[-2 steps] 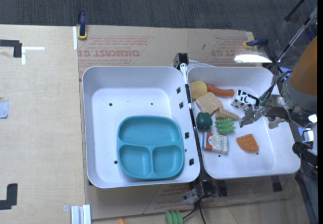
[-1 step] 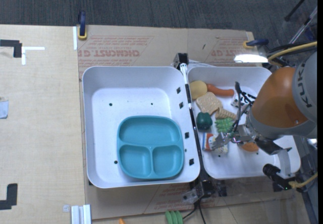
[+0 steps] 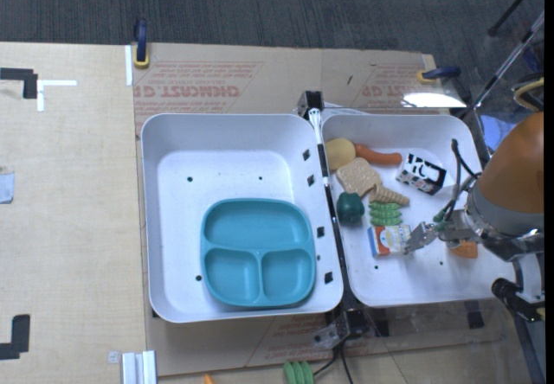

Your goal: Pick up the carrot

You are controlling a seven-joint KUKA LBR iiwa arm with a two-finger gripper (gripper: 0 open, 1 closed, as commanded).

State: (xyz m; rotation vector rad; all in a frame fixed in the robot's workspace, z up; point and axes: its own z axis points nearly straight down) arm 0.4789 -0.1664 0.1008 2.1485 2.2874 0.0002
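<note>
Orange carrot (image 3: 379, 155) lies near the far edge of the right bin (image 3: 433, 287), beside a yellow potato (image 3: 340, 150). Gripper (image 3: 421, 235) hovers toward the near edge over a small packet (image 3: 389, 240), fingers spread, holding nothing.

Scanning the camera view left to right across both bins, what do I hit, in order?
Left bin → teal divided plate → dark green round piece → carrot → black-and-white packet → gripper, in the right bin.
</note>
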